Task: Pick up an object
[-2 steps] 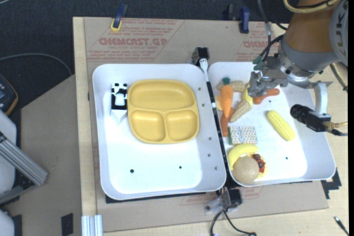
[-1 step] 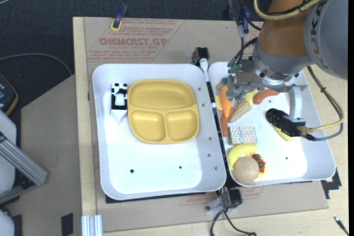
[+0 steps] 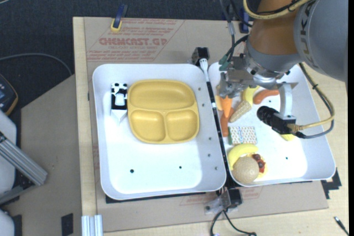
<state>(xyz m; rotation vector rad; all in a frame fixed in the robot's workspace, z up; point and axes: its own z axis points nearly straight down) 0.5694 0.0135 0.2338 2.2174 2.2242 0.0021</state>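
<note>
Table (image 3: pixel 88 119) with two white bins, arm over the right bin (image 3: pixel 323 157).
End effector (image 3: pixel 232 85) sits low over the carrot (image 3: pixel 225 109) to grasp it; finger state unclear.

gripper (image 3: pixel 231 87): fingertips buried under the wrist, state unreadable
arm (image 3: pixel 315 14): cut off by the right and top edges
right bin (image 3: pixel 318 160): upper part behind the gripper hidden by the arm
orange item (image 3: pixel 225 109): just below the gripper, top end covered, too small to identify
bench (image 3: pixel 94 41): lower corners cut off
</note>
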